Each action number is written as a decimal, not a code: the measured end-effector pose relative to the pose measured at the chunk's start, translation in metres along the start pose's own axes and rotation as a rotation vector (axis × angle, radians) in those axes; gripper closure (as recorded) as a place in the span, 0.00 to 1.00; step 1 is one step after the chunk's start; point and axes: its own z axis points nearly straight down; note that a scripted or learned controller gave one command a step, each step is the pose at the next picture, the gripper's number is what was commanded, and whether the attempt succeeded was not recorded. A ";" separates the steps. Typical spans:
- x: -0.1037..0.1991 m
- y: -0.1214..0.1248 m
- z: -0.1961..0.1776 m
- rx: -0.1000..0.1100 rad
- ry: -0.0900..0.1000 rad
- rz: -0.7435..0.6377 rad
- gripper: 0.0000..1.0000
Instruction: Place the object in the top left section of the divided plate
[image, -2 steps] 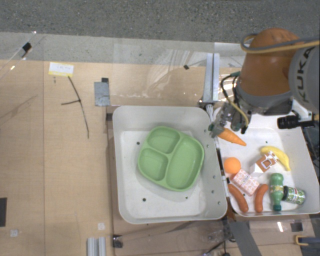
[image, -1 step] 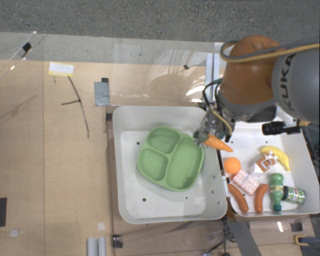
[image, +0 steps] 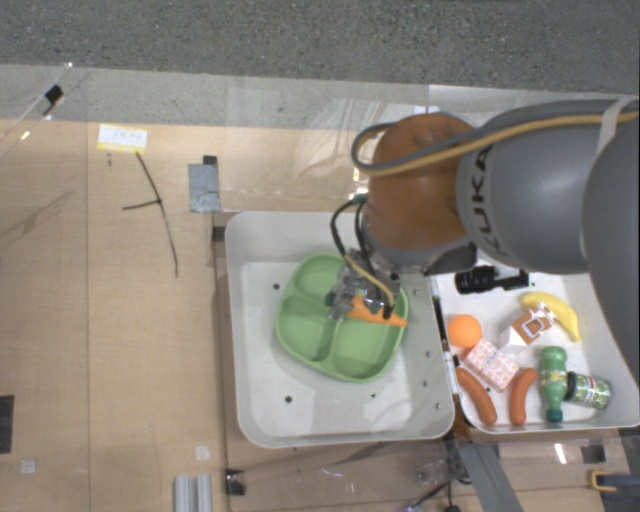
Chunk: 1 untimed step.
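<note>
Two white bins sit side by side on the bench as the grey KUKA arm (image: 520, 180) reaches in from the right and hangs its gripper (image: 362, 296) over the green divided plate (image: 325, 345) in the left bin (image: 260, 400). An orange, carrot-like object (image: 385, 317) lies at the plate's right-hand edge, just below and to the right of the gripper and seemingly touching it; its long axis runs roughly left to right, dipping slightly toward the right. Whether the fingers are spread or closed, and whether the orange piece sits between them, cannot be made out beneath the wrist and cabling. The top left section (image: 315, 280) of the plate lies a short way to the left of the gripper, so the coming move looks to turn on a small shift leftward, provided the object is in fact carried. The right bin (image: 620, 425) holds an orange (image: 464, 331), a banana (image: 556, 313), two sausages (image: 497, 397), a green bottle (image: 552, 382) and small packets (image: 492, 364), well apart from the plate
</note>
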 end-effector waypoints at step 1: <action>0.000 0.000 0.000 0.000 0.000 0.001 0.00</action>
